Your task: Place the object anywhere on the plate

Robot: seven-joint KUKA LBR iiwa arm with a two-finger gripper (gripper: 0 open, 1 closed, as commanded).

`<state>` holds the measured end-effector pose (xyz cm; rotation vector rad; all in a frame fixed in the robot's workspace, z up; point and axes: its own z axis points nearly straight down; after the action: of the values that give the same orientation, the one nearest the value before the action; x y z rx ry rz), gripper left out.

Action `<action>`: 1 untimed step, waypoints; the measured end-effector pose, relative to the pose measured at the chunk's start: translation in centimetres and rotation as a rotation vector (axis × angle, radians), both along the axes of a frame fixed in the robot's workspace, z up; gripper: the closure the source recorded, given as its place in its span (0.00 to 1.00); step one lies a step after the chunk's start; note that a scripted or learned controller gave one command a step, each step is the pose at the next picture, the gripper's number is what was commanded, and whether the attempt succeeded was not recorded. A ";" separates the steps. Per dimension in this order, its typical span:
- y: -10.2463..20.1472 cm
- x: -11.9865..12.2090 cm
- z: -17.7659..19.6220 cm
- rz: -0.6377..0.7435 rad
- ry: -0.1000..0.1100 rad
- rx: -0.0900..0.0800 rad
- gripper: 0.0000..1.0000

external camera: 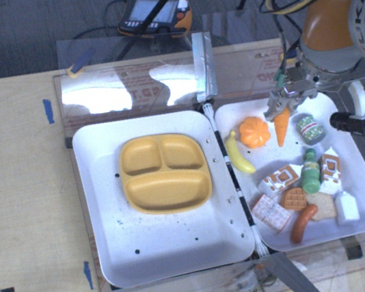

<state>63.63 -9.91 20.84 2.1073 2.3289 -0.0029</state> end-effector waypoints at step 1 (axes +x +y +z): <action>3.2 -2.0 -0.6 0.092 0.005 0.003 1.00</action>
<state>61.67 -6.70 20.28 2.0018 2.4281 -0.0044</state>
